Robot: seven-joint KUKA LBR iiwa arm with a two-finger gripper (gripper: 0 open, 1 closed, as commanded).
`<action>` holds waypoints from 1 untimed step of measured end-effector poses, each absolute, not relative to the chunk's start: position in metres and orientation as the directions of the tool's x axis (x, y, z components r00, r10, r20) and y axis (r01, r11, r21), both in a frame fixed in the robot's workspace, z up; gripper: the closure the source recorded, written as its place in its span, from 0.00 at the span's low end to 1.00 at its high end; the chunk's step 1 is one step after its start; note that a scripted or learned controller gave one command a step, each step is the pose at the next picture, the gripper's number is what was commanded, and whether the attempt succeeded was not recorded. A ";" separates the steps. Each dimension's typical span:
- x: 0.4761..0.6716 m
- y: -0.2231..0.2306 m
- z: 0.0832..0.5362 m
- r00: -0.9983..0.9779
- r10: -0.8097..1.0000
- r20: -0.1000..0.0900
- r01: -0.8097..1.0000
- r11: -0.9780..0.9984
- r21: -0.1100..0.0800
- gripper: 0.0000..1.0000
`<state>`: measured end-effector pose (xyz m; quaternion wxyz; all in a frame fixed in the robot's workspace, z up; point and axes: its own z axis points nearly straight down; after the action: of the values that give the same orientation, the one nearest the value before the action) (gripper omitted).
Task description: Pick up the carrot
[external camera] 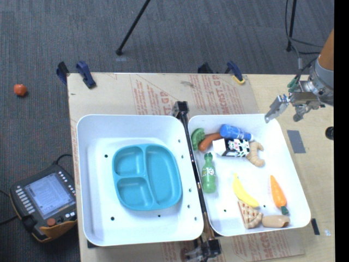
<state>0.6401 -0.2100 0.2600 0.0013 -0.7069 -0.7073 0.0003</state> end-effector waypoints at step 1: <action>0.544 -0.213 0.240 -0.261 0.965 0.002 0.965 0.261 -0.002 0.00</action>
<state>0.5436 -0.2133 0.2402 0.0014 -0.6077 -0.7942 0.0001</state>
